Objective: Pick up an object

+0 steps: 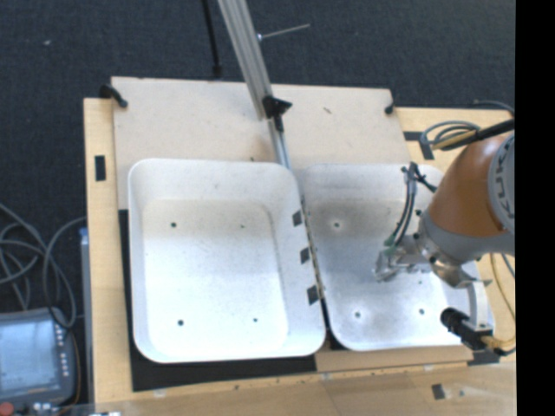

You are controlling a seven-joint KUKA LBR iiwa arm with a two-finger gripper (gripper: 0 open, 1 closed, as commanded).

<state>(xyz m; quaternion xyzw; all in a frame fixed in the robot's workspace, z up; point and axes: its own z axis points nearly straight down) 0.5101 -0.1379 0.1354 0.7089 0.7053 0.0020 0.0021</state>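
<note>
White plastic, speckled grey: two shallow bins side by side on the pale worktop [217, 120]. Left bin [152, 189] bare as far as visible. Right bin [347, 189] holds the arm's working end; orange band [464, 189] above the wrist, hand [392, 265] low over the bin floor, right of centre. Whether the hand is released or clenched, cannot tell; the wrist masks it. No object to pick is evident on either bin floor; something small may sit under the hand, but the view is too coarse to say. So direction from hand to target is unsettled; judged, any object lies directly beneath it. Aluminium rail [247, 46] slants in from the top.
</note>
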